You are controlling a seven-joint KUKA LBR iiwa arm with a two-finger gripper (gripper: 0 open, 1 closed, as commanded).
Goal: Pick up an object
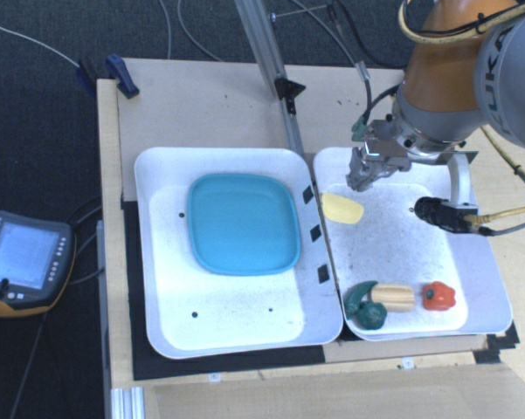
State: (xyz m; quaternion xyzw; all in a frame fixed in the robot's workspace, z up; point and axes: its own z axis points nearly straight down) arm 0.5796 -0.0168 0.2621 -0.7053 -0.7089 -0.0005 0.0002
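Note:
My gripper (360, 180) hangs over the back left part of the right bin (480, 273), just above and to the right of a pale yellow piece (341, 208) lying near the bin's left wall. Nothing shows between its fingers. Along the right bin's front edge lie a dark green piece (365, 305), a tan cylinder (393, 297) and a red piece with a green stem (438, 296).
The left bin (162, 260) holds a turquoise square plate (243, 223). A metal pole (266, 51) slants up from between the bins at the back. A handheld pendant (22, 260) lies off the bench to the left.

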